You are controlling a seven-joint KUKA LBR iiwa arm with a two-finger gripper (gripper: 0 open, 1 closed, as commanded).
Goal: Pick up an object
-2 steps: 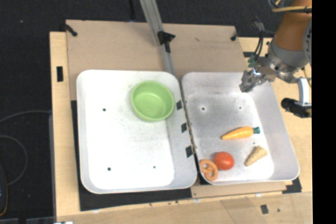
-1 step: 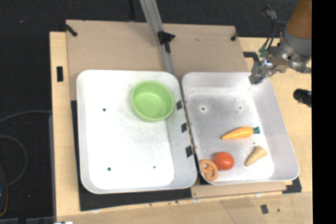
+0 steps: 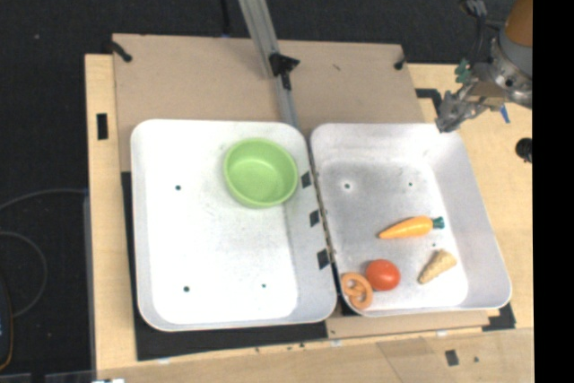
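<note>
The right bin [image 3: 359,159] holds an orange carrot [image 3: 409,228], a red tomato [image 3: 383,274], a tan wedge [image 3: 437,265] and a brown pretzel-like ring [image 3: 356,290], all in its near half. A green bowl [image 3: 260,172] sits at the back of the left bin [image 3: 179,238]. My gripper [image 3: 451,114] hangs at the far right, just beyond the right bin's back right corner, above the bench. It is well away from every object, and nothing shows between its fingers.
A slanted metal pole [image 3: 255,9] rises from the back of the bench down to the seam between the bins. Brown board [image 3: 206,76] lies behind the bins. The bench's wooden edge [image 3: 502,184] runs along the right.
</note>
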